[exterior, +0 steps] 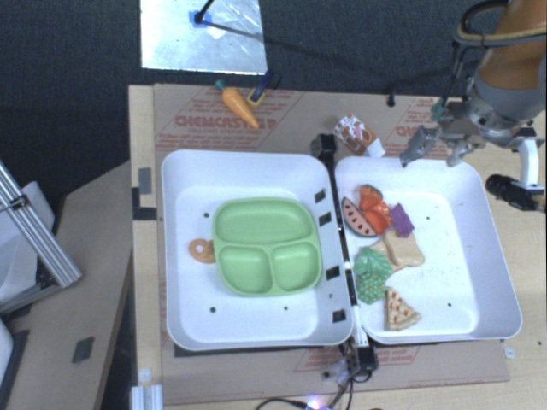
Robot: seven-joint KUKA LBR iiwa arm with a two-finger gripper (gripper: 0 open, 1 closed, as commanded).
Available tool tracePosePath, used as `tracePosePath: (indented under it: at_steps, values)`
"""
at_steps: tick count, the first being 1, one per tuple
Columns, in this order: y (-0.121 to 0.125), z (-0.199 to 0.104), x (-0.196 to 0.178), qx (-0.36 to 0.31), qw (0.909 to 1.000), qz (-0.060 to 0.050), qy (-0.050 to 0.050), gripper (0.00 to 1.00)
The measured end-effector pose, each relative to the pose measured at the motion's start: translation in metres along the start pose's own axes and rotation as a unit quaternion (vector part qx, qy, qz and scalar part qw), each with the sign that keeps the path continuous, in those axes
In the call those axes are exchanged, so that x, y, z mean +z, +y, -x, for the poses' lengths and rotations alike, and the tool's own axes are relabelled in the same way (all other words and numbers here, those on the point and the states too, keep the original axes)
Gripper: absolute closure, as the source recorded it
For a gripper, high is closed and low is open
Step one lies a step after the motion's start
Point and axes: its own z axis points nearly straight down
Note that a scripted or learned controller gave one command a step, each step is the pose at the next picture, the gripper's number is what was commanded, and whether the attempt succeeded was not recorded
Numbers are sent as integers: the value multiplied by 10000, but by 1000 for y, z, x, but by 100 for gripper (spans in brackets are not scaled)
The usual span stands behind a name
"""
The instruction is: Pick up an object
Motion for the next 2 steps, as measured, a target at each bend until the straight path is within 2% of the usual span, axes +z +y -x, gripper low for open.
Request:
tracePosePath:
  at_steps: [1,2]
  values:
    - [-5,-2,43,7,10000,-15,-1,0]
    - [-4,-10,103,1,10000,-19,3,0]
